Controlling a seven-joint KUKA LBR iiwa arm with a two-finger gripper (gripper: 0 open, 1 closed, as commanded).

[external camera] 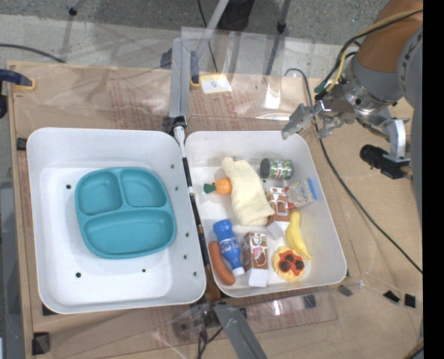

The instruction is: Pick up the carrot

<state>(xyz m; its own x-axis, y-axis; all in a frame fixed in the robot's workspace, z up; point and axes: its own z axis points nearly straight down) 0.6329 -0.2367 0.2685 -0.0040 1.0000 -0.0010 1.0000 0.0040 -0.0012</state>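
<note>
Carrot (220, 187): half under cloth (246, 192), right bin's left wall; end effector (306, 122), open, may snag cloth.

One fixed camera looks down aslant over both bins (39, 200).

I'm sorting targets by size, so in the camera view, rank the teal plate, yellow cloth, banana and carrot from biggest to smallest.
1. Teal plate
2. Yellow cloth
3. Banana
4. Carrot, partly hidden under the cloth, so unsure.
</note>
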